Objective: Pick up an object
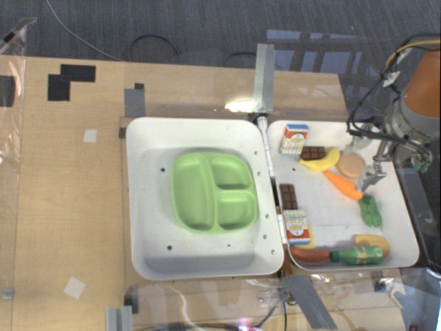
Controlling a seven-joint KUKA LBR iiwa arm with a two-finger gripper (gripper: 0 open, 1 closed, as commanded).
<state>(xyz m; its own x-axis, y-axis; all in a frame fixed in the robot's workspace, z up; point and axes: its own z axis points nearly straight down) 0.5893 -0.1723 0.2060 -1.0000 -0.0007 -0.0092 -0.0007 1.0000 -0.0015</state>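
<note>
Gripper [375, 174]: over right bin [406, 254], just above carrot [342, 184]; grip state can't tell, too small.
Arm [420, 95]: cut off at frame's right edge.
Sausage [311, 255]: partly behind bin rim.

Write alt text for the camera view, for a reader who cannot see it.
A grey robot arm's gripper hovers over the right white bin, just above a toy carrot among play food: a banana, chocolate bars, small cartons, a green bottle and a sausage. The left white bin holds a green divided plate.
</note>
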